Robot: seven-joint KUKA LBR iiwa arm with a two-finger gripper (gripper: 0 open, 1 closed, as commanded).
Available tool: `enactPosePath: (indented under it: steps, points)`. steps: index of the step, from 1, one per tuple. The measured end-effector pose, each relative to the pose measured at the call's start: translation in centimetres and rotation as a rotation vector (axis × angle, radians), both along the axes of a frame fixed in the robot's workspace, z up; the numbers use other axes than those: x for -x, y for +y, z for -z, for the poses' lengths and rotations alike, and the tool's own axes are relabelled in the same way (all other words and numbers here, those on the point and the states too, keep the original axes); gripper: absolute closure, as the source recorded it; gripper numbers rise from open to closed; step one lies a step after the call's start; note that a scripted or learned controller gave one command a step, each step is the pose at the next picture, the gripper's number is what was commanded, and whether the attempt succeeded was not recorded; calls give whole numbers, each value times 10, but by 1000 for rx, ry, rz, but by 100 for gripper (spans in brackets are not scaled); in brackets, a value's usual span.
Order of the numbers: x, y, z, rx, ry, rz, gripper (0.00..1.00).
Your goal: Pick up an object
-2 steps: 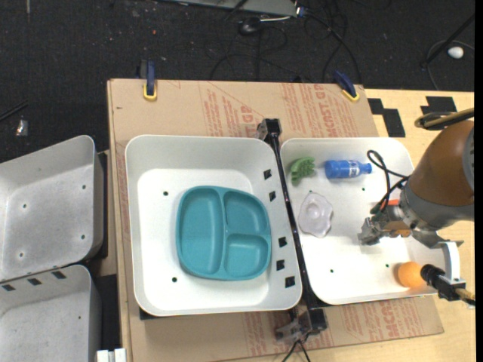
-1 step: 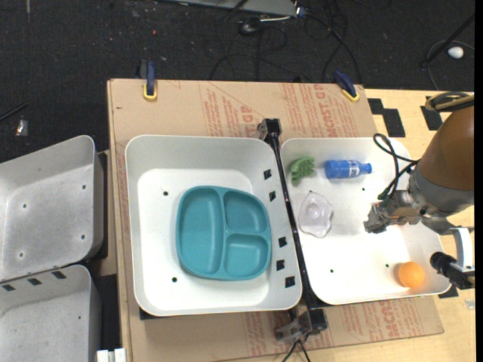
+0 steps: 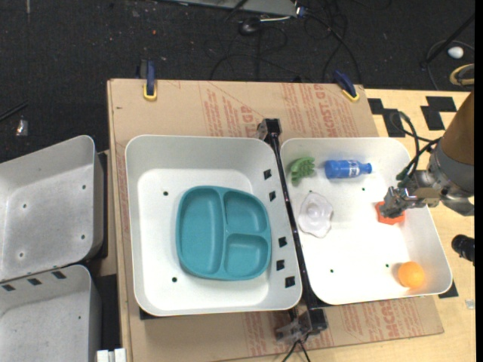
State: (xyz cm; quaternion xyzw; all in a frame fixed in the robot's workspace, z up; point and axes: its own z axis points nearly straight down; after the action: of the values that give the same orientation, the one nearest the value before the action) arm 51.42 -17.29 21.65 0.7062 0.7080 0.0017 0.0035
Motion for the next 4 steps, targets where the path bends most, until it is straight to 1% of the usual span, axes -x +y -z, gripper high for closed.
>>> enactPosePath:
  steps: [1, 2, 3, 4]
  points:
    - [-1, 0, -34, -1, 2, 0, 100]
    - [-11, 48, -23, -4, 7, -4, 100]
    - [-34, 98, -20, -3, 6, -5, 100]
    - [-40, 150, -9, -4, 9, -5, 100]
